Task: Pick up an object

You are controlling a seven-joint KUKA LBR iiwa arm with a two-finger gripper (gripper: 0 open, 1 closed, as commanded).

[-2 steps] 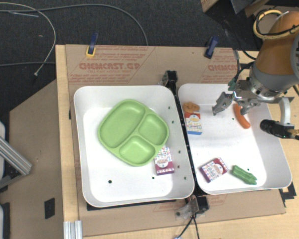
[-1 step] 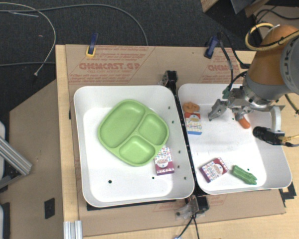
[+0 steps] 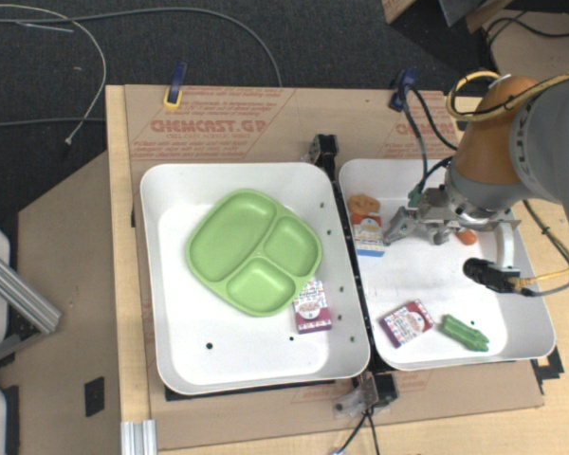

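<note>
the jaws (image 3: 419, 224) hang over the right bin (image 3: 541, 335); whether they are released or clenched cannot be told. a small carton (image 3: 367, 232) lies just left of them, a green object (image 3: 465, 333) well below.

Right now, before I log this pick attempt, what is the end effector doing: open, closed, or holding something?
End effector: low over the right white bin; whether it is open or closed cannot be told, and nothing is visibly held.
</note>
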